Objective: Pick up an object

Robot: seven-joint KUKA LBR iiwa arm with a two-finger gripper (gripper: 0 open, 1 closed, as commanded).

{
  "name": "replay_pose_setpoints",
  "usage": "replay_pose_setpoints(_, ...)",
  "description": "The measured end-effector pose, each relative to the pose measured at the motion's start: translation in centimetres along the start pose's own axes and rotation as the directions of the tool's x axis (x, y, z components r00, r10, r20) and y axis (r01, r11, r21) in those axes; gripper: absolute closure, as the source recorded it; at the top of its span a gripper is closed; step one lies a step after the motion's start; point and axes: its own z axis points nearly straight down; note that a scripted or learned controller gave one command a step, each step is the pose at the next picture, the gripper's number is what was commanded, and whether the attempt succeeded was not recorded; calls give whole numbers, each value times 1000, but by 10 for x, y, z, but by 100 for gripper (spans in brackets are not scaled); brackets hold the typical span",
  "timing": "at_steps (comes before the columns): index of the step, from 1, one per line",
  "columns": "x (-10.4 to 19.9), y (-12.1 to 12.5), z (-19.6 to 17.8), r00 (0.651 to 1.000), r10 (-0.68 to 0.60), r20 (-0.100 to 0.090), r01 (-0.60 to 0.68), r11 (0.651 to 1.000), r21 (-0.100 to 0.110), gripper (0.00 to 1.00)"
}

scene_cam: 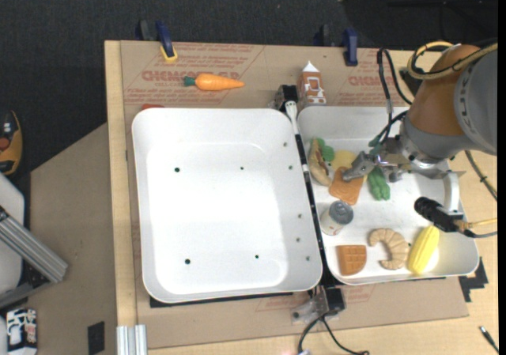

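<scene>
The arm (455, 108) reaches in over the right bin (455, 262), its orange band above the bin's far right corner. The gripper (361, 167) points toward the bin's middle and sits low over an orange slice of toast (345, 187), with its tip at the toast's far edge. Whether the fingers are spread or closed cannot be told, and nothing can be seen held between them.

All the loose things in the right bin are candidates for picking. A green pepper (379, 184) lies just beside the toast, partly under the gripper. A banana (320, 162) lies near the bin's left wall, with a small yellow piece (345, 158) next to it. Nearer the front, a small grey cup (339, 213) stands close to the left wall. Along the front edge sit a waffle (352, 258), a croissant (390, 245) and a yellow corn cob (424, 248), the croissant touching the corn.

The left bin (221, 199) is a wide white tray, touching the right bin along their shared edge.

On the bench (118, 148) behind the bins, a toy carrot (215, 83) lies near the far edge beyond the left bin, and a small carton (312, 83) stands just behind the right bin's far left corner. Two blue clamps (164, 39) grip the far edge.
</scene>
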Motion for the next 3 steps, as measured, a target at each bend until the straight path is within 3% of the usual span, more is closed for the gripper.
replay_pose_setpoints(1, 1, 2, -15, 1000, -3, 5, 3, 1000, -8, 100)
replay_pose_setpoints(2, 102, 22, -107, 1000, -15, 0, 15, 1000, -13, 100)
replay_pose_setpoints(3, 155, 18, -135, 1000, -10, 0, 10, 1000, -7, 100)
